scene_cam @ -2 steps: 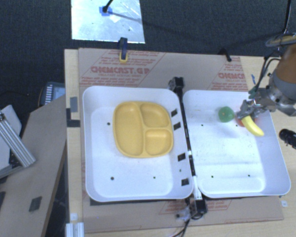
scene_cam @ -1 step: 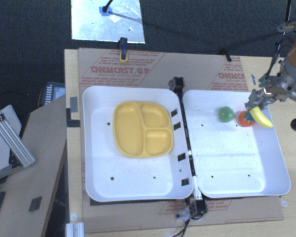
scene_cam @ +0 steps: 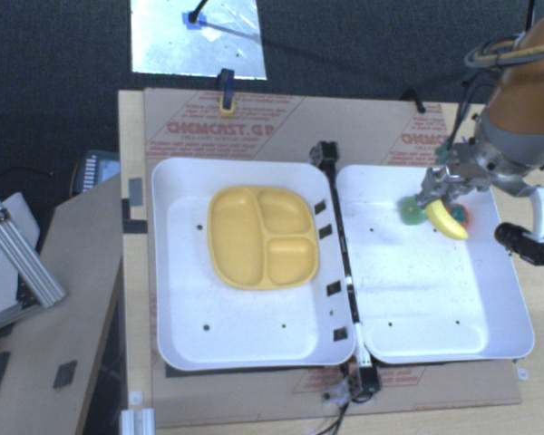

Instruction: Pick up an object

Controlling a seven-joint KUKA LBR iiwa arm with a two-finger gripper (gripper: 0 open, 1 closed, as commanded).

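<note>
**Gripper low over the right bin's far corner, among small toys**

Reaching in from the right: grey arm [scene_cam: 526,89] with an orange band, wrist bent down over the right bin [scene_cam: 435,333]. Gripper [scene_cam: 435,191] down at the bin's far right part, right above a cluster of small objects. Fingers too dark and crowded to read; cannot tell how far apart, nor whether anything sits between them.

Directly under and beside the gripper: a yellow banana-shaped toy [scene_cam: 449,222], lying at a slant on the bin floor, with a small green object [scene_cam: 410,210] touching its left end and a bit of red object [scene_cam: 461,214] just at its right. All three packed close together, partly hidden by the gripper.

In the left bin [scene_cam: 190,333]: a yellow divided plate [scene_cam: 261,236] with three compartments, lying flat near the middle, well apart from the gripper.

Between the bins: a black divider strip [scene_cam: 340,252] with clips. Under both bins: a brown printed cardboard sheet [scene_cam: 254,125] on the tabletop [scene_cam: 82,270]. Farther back: a shiny metal sheet [scene_cam: 198,25] on dark carpet. At the far left edge: slanted aluminium rails [scene_cam: 18,252].
</note>
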